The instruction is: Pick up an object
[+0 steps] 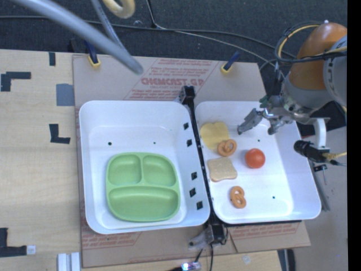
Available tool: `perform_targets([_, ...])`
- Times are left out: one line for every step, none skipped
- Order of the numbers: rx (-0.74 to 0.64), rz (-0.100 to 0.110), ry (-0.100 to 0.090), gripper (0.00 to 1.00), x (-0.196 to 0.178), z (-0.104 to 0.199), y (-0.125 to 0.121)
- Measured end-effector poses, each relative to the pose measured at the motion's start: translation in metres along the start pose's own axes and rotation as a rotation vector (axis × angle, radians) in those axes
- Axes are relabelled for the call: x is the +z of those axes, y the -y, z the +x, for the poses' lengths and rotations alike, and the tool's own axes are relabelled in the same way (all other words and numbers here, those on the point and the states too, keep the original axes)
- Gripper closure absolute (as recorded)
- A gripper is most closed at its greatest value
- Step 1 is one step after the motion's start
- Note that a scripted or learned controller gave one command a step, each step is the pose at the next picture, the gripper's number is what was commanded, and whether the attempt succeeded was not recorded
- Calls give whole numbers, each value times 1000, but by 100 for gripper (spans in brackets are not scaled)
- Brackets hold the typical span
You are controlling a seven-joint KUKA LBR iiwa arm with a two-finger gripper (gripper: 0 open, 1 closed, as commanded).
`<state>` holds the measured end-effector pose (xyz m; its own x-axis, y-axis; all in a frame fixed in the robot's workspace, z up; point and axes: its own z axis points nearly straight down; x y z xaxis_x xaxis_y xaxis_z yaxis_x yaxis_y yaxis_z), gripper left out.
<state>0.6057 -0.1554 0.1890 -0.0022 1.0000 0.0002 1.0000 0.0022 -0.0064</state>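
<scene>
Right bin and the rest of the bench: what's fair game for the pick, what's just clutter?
In play:
- gripper, open, above the right bin
- tomato
- toast slice
- yellow slice
- pretzel on its edge
- second pretzel

Lying about:
- green divided plate in the left bin
- cardboard sheet

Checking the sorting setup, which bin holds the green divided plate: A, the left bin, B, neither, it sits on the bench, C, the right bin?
A: the green divided plate lies inside the left bin, while the right bin holds the food pieces.
</scene>
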Motion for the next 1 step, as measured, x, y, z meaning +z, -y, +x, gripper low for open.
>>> perform_targets([1, -1, 0, 0, 44, 3, 2])
